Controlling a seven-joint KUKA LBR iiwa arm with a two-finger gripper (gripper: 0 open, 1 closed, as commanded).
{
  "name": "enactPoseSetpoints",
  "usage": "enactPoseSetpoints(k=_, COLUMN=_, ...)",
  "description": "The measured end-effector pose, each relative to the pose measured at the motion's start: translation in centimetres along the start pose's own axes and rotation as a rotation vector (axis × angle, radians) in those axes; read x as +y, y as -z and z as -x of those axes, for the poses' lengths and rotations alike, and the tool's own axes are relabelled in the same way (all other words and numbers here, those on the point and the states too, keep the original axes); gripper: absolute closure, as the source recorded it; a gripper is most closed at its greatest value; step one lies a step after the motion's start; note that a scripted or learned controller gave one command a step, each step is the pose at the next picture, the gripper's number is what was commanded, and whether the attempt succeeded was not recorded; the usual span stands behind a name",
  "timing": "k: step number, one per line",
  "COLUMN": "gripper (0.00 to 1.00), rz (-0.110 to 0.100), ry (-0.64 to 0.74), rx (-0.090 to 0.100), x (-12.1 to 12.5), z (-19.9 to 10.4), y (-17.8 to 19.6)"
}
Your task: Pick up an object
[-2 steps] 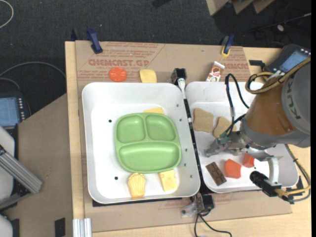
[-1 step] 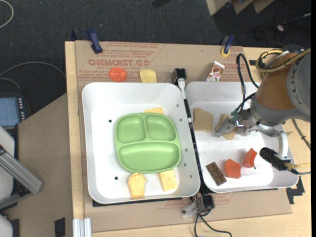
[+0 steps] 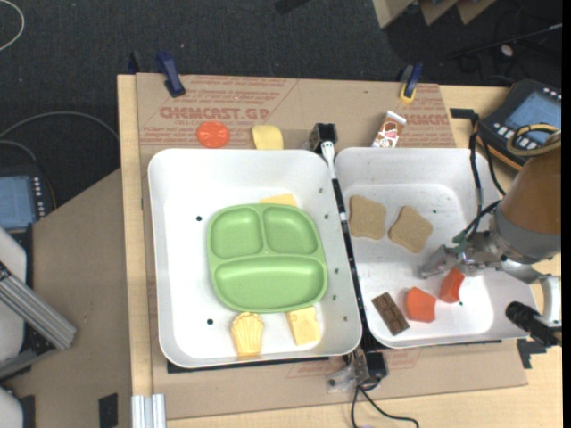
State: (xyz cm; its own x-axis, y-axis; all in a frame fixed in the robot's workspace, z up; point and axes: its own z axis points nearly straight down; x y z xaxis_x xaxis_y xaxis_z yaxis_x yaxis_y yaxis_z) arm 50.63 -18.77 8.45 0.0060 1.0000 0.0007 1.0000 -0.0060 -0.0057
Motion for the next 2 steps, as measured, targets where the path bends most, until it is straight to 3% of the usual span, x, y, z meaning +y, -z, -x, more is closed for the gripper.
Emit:
enactPoseSetpoints(k=1, gripper=1.0, rz=0.007, ry=0.004, rx=-0.002, x=0.34, z=-0.29, y=1.06)
enactPoseSetpoints(k=2, gripper=0.0, rz=0.006, ry=0.004, rx=-0.001, x=0.31, z=-0.3, y=1.0)
